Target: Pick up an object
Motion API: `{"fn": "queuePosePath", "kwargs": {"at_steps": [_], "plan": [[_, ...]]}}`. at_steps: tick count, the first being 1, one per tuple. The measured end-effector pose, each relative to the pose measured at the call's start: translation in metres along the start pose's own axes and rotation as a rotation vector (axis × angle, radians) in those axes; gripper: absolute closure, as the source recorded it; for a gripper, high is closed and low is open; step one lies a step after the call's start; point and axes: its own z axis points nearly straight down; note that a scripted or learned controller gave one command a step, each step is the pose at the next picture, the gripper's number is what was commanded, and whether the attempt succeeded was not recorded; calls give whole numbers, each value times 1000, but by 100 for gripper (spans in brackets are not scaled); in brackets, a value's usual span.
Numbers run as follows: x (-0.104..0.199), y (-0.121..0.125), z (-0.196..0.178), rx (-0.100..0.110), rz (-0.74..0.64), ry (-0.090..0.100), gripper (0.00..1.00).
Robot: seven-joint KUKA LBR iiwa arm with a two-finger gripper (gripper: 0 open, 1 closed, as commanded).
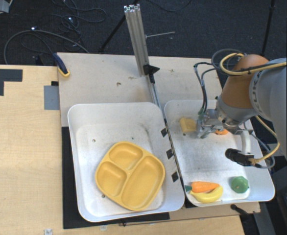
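Overhead, the grey arm [261, 89] reaches into the right bin [202, 155], its gripper [205, 129] low near the far edge.

Largest, a yellow divided plate [130, 174] fills the left bin's [84, 131] near half. A pale yellow block [187, 125] lies just beside the gripper; whether it is gripped, I cannot tell. Along the right bin's near edge sit a banana [208, 195], carrot [204, 186] and green lime-like fruit [239, 184].
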Motion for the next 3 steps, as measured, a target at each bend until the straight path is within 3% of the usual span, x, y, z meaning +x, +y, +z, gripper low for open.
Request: {"fn": "queuePosePath", "kwargs": {"at_steps": [3], "plan": [[-14, 6, -131, 5, -4, -5, 100]]}}
